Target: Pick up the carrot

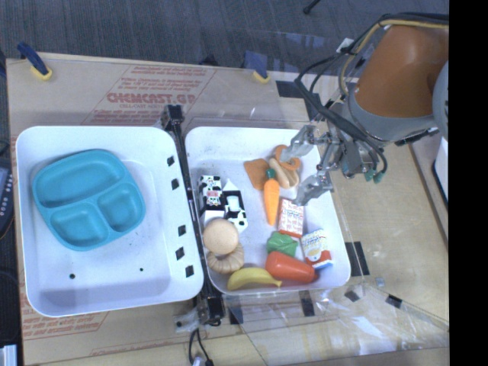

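The carrot (271,201) is orange with a green top and lies lengthwise in the middle of the right bin (333,218), its tip toward the front. My gripper (309,163) hangs over the bin's back right part, just right of the carrot's green end. Its two metal fingers (314,187) are spread apart, open, with nothing between them. The carrot lies free on the bin floor, apart from the fingers.
Around the carrot lie a hot dog (284,166), an orange wedge (255,171), a cow-patterned carton (221,197), a red box (290,218), a bun (221,239), a banana (252,279) and a red pepper (290,268). The left bin holds a blue divided tray (88,197).
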Available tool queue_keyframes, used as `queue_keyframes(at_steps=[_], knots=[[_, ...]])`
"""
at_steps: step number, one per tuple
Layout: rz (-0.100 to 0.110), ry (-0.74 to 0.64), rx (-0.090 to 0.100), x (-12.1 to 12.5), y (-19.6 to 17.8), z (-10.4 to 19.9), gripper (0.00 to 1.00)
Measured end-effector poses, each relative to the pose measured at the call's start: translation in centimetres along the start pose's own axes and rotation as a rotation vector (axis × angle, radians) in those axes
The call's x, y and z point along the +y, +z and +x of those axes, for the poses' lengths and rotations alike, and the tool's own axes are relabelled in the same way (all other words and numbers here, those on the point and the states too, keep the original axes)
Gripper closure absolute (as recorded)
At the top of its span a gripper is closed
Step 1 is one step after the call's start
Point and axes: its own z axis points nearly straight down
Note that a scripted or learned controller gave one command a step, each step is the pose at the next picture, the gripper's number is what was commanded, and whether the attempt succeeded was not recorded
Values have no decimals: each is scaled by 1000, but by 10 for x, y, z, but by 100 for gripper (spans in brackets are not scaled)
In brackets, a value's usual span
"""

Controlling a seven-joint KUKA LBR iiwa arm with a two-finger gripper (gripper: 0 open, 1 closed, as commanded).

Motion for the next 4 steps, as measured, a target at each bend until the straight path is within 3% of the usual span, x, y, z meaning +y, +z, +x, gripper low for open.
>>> queue_keyframes(at_steps=[1, 2, 3, 4], knots=[[-7, -39, 15, -11, 157, -38, 0], [-2, 117, 3, -20, 191, -36, 0], [-1, 107, -3, -17, 179, -39, 100], [-4, 546, -3, 58, 121, -52, 100]])
